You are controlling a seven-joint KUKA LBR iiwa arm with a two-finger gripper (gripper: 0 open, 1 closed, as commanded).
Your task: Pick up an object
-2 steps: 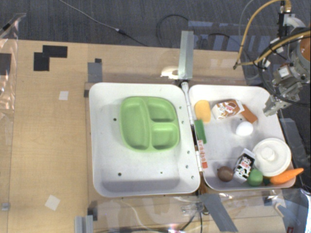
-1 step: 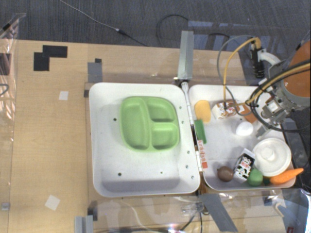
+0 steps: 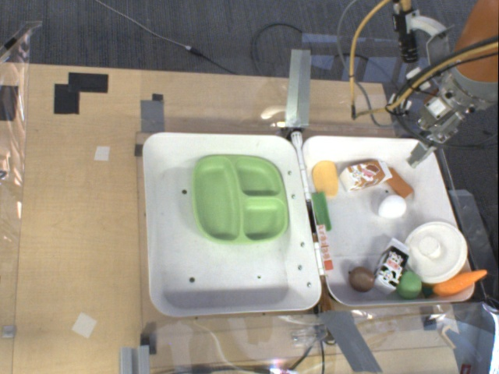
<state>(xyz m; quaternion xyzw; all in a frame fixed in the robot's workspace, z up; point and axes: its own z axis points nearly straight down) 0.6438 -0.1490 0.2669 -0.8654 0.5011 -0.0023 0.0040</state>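
Gripper [image 3: 421,156] hovers over the right bin's [image 3: 343,287] far right corner; whether it's parted or closed, I can't tell, and nothing shows in it. Left to right: green plate [image 3: 238,197], yellow piece [image 3: 325,178], white egg [image 3: 392,206]. Approach stage, I'd say; next, descend onto one.

No words, brands or numbers can be read. The small carton [image 3: 392,268] at about five o'clock carries a black-and-white cow pattern, and the packet [image 3: 364,175] at about two o'clock bears printing too small to make out.
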